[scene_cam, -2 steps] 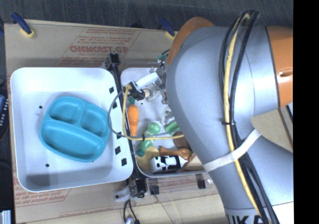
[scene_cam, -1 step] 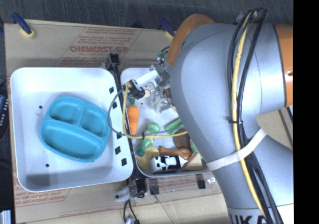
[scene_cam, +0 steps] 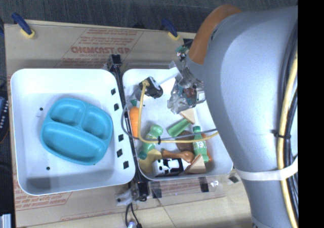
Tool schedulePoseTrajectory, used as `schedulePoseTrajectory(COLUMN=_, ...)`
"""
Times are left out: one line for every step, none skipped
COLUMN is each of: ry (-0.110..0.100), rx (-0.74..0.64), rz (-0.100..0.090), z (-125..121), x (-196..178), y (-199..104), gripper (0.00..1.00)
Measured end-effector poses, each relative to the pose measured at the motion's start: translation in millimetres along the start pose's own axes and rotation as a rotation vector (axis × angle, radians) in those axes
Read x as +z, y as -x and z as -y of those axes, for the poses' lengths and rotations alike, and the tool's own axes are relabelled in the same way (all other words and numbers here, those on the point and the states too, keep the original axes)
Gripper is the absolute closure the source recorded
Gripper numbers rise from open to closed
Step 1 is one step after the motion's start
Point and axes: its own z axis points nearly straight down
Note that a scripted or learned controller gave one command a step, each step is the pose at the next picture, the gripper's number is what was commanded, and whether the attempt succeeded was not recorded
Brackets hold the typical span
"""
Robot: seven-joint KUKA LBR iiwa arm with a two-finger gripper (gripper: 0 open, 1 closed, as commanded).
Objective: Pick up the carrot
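The carrot (scene_cam: pixel 134 119) lies along the left wall of the right bin (scene_cam: pixel 218 136), upright in the view, its green end toward the far side. Just right of it sit green pieces (scene_cam: pixel 178 126), a bottle (scene_cam: pixel 200 150) and a black-and-white toy (scene_cam: pixel 169 167), crowded at the near end. The pincer (scene_cam: pixel 185 96) hangs over the right bin's far half, well apart from the carrot; whether it is apart or together cannot be told. A blue divided plate (scene_cam: pixel 76 130) rests in the left bin (scene_cam: pixel 25 90) on the worktop (scene_cam: pixel 101 44)
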Motion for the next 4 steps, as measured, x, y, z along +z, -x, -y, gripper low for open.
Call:
schedulePoseTrajectory(ry=0.0, rx=-0.128, rz=0.007, z=61, x=-21, y=77, gripper=1.0)
schedulePoseTrajectory(ry=0.001, rx=0.003, rz=0.01, z=118, x=6, y=89, gripper=1.0)
schedulePoseTrajectory(ry=0.001, rx=-0.203, rz=0.011, z=184, x=7, y=74, gripper=1.0)
schedulePoseTrajectory(ry=0.001, rx=-0.656, rz=0.013, z=160, x=7, y=79, gripper=1.0)
